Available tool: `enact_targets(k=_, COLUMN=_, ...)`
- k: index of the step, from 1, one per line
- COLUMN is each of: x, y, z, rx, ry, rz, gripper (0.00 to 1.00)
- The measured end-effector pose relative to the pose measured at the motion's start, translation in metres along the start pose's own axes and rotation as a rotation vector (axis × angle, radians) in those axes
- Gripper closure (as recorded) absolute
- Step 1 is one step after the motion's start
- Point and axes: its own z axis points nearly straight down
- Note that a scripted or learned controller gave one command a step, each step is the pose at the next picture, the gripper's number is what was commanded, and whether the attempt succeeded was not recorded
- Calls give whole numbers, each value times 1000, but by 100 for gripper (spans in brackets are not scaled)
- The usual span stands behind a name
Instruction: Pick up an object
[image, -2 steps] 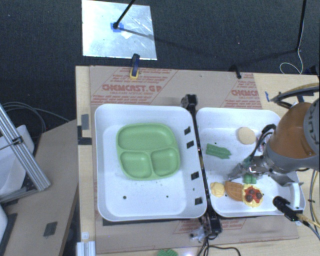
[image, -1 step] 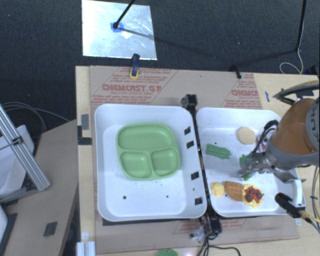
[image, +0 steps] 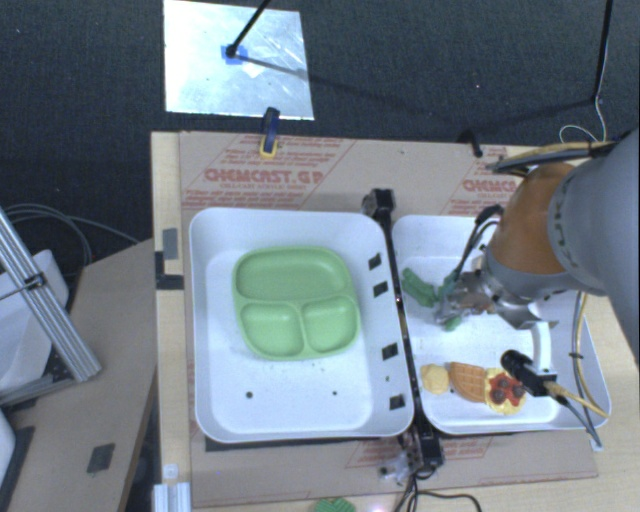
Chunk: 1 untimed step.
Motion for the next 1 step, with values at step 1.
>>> enact_targets(k=1, x=48, y=54, z=-106, rx=-7, ry=0, rz=-1, gripper=100)
